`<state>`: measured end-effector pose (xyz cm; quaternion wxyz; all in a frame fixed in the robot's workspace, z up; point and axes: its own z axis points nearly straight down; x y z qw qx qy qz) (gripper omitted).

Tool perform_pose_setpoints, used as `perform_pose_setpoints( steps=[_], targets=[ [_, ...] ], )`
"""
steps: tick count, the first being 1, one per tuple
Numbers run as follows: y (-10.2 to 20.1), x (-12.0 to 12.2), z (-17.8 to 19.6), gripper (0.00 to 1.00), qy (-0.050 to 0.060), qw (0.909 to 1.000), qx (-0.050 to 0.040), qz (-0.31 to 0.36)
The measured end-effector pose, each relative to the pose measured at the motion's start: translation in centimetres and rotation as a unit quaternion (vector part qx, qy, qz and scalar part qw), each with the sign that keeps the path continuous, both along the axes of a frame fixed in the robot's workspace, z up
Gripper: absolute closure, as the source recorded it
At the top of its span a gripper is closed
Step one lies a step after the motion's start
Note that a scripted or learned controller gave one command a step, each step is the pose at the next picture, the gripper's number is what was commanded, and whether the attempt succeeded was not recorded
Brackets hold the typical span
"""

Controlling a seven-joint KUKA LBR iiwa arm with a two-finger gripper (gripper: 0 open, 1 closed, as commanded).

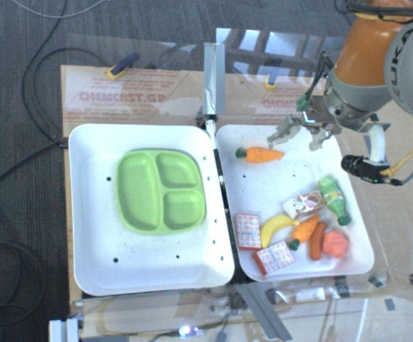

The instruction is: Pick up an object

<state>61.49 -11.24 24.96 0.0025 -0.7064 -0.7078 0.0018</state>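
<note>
My gripper (pixel 300 135) hovers over the far edge of the right bin (pixel 263 178), its two fingers spread apart with nothing between them. An orange toy carrot (pixel 262 154) lies just left of and below the fingers, apart from them. Toward the near right corner of that bin lie a green bottle (pixel 334 199), a small carton (pixel 304 204), a yellow banana (pixel 275 227), a second small carrot (pixel 305 229), a sausage (pixel 317 240), a pink-red round fruit (pixel 336 244) and two red-white packets (pixel 247 231).
The left bin (pixel 92 212) holds a green divided plate (pixel 162 191). A metal divider post (pixel 212 84) stands between the bins at the back. Cardboard and cables lie behind the bins.
</note>
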Motion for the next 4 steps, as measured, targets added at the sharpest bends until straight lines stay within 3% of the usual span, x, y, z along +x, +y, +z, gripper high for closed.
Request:
perform_pose_setpoints(
  steps=[1,2,3,4],
  targets=[
    [-2.0,2.1,-11.4,0.0,0.0,0.9991,-0.0004,0.042],
    [0.5,5.0,-16.4,0.0,0.007,0.9991,-0.0009,0.041],
    [2.5,5.4,-6.8,0.0,-0.001,0.9898,-0.0012,0.142],
    [1.4,5.3,-15.8,0.0,-0.001,0.9847,-0.0002,0.174]
  ],
)
